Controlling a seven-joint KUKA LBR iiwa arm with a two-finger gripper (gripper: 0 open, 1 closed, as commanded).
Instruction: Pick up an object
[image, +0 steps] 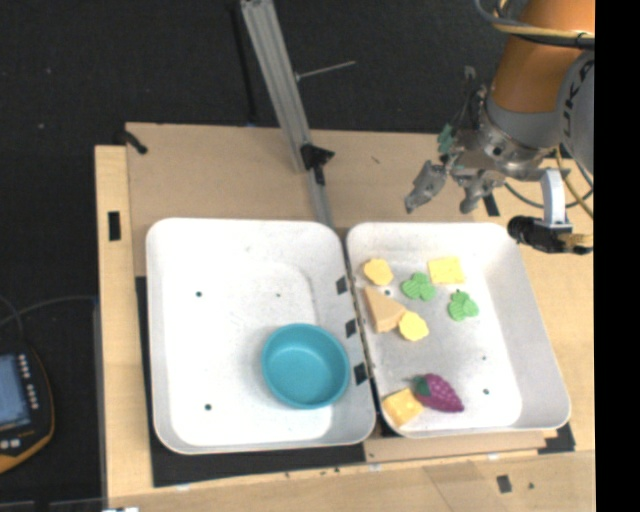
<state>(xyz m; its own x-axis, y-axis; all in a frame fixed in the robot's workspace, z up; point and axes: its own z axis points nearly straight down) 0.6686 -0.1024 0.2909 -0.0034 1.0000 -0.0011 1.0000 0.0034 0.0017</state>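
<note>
I am holding my claw spread apart and gripping nothing, hovering above the worktop just past the far rim of the right bin, at about twelve o'clock from its contents. The step in hand, as I judge it, is choosing a piece and coming down on it.

To do this well I am favouring a piece with free space around it. The purple grape bunch is lying toward the bin's six o'clock corner, touching or nearly touching a yellow block at its nine o'clock. Its long axis is running roughly from ten o'clock to four o'clock, the stem end pointing toward ten. I should be turning my wrist so the fingers close across that axis, on the narrow sides, and descending straight so I am not nudging the block.

The tan wedge is sitting against the bin's nine o'clock wall, touching a yellow piece, so it is a crowded pick. The yellow square and the green pieces are lying flat and low, hard to pinch. The blue bowl is sitting in the left bin, well apart.
</note>
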